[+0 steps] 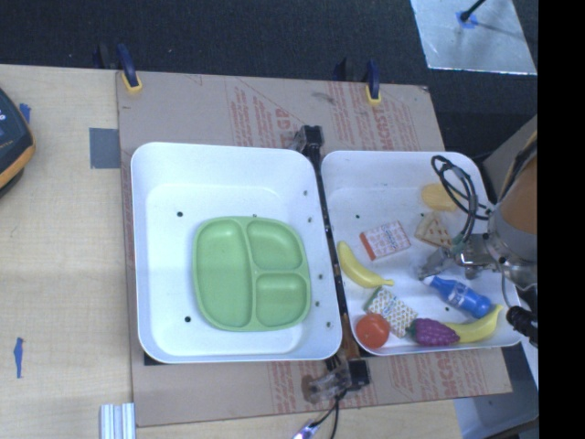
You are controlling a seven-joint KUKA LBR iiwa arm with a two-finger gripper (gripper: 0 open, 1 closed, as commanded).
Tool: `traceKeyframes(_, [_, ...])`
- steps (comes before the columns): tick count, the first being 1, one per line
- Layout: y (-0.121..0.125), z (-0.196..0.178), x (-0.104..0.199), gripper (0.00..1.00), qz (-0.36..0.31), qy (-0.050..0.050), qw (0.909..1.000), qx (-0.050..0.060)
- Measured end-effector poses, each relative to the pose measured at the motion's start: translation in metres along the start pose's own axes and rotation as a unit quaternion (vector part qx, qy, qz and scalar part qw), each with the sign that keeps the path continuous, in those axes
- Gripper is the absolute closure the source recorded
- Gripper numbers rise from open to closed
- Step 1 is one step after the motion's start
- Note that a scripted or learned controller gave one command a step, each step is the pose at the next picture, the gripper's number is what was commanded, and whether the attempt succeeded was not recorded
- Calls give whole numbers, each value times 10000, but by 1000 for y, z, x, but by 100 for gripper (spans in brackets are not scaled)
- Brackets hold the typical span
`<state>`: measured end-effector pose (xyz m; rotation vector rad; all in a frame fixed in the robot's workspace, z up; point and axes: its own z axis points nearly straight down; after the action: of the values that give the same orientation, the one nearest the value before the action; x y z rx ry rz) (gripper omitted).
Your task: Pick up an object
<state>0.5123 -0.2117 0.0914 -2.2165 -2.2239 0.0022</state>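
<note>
A pale wooden bench (55,273) carries a printed cardboard sheet (274,108) under two glossy white bins. The left bin (155,245) holds a smooth green divided plate (250,273). The right bin (384,176) is crowded: curved banana (358,269), blue bottle (459,294), bumpy purple grapes (433,332), round tomato (372,331). The gripper (452,259) sits low among them near the right rim; whether its fingers are apart or together cannot be told.
</note>
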Motion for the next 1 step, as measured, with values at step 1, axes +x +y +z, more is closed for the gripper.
traceKeyframes(1, [45, -154, 0, 0, -8, -11, 10000, -22])
